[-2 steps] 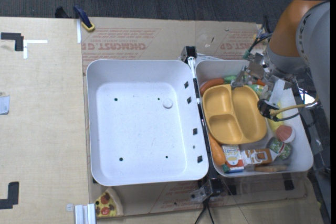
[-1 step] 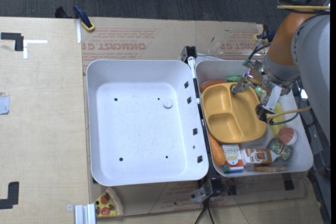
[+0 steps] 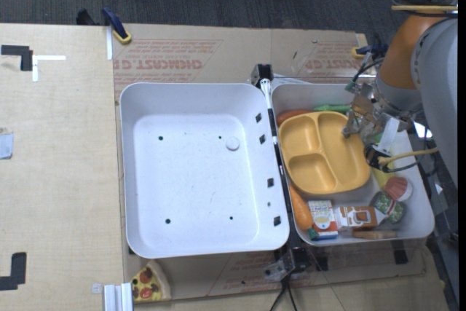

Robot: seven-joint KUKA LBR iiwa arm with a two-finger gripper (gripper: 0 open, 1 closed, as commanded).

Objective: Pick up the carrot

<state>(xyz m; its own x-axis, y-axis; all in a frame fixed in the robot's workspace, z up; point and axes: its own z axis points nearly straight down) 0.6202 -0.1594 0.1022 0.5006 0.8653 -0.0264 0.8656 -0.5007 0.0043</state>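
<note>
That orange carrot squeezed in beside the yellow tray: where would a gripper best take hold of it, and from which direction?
Probably from straight above, on the carrot's exposed middle. It lies lengthwise between the right bin's left wall and the yellow divided tray, with a juice carton at its lower end. The fingers would need to close across its narrow width, and the gaps look tight. The gripper is over the tray's far edge.

Red block lettering runs across the cardboard sheet [image 3: 218, 58] under the bins, along its far edge; it stands upside down to the camera, and the stretch beyond the left bin [image 3: 196, 167] reads roughly "CHEMAST"; a second red patch beyond the right bin [image 3: 408, 229] is too broken to read; print on the small carton [image 3: 354, 216] near that bin's front edge is too small.
</note>
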